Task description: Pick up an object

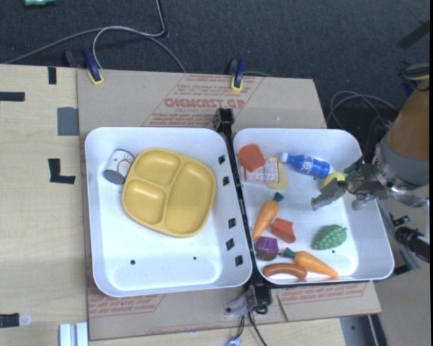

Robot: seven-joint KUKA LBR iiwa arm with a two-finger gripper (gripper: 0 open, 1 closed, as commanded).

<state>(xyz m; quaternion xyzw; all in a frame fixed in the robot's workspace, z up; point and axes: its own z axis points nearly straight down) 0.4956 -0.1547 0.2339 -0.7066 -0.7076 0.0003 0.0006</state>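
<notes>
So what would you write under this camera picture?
Robot gripper hovers over the right bin of toy food; yellow plate fills the left bin.

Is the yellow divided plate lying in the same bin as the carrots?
No, the yellow divided plate lies in the left bin, while the carrots lie in the right bin.

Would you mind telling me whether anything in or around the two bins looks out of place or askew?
One thing stands out: a small green bottle lies on the dark floor beyond the bench, far from both bins. In the left bin, the yellow divided plate sits askew, next to a tipped can.
</notes>
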